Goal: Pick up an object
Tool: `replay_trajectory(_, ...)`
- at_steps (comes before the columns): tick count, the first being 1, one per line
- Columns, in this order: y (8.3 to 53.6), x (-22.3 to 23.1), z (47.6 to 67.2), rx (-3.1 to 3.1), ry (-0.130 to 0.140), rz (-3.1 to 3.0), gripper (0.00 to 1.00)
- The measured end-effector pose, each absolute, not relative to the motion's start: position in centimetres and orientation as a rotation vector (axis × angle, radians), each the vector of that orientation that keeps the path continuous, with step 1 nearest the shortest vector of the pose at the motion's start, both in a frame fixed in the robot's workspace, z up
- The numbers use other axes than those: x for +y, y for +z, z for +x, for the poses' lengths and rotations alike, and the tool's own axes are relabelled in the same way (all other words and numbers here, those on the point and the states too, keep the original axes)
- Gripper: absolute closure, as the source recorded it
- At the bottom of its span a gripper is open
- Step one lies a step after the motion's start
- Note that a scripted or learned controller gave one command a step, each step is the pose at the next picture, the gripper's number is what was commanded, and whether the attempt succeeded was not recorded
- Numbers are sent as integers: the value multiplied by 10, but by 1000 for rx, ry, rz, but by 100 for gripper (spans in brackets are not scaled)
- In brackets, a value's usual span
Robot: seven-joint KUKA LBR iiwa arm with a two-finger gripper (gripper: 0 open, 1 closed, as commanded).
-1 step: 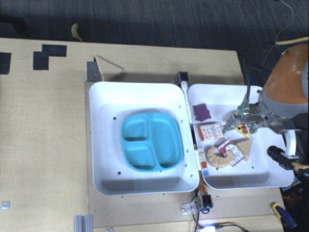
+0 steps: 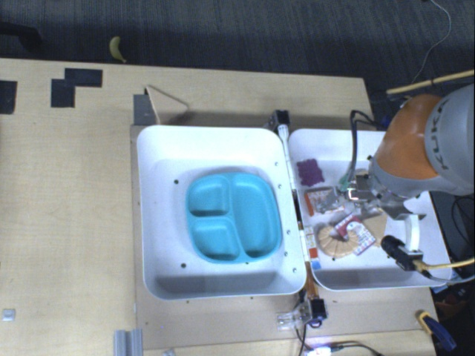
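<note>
Camera view, two white bins (image 2: pixel 159 199), one blue tray (image 2: pixel 233 215), one purple item (image 2: pixel 310 172), tool (image 2: pixel 355 208) grip state unclear

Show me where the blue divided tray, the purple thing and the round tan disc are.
blue divided tray (image 2: pixel 256 213): camera view, on the floor of its large right compartment.
purple thing (image 2: pixel 309 172): camera view, on its middle.
round tan disc (image 2: pixel 330 243): camera view, on its bare left part.
</note>
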State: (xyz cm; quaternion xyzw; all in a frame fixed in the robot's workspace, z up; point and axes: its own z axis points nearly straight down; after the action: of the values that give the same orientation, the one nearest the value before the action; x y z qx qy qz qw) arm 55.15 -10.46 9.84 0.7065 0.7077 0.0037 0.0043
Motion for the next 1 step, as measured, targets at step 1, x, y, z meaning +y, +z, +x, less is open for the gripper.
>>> replay_trajectory(1, 110, -103, 553, 2218, 19, 2211, 100)
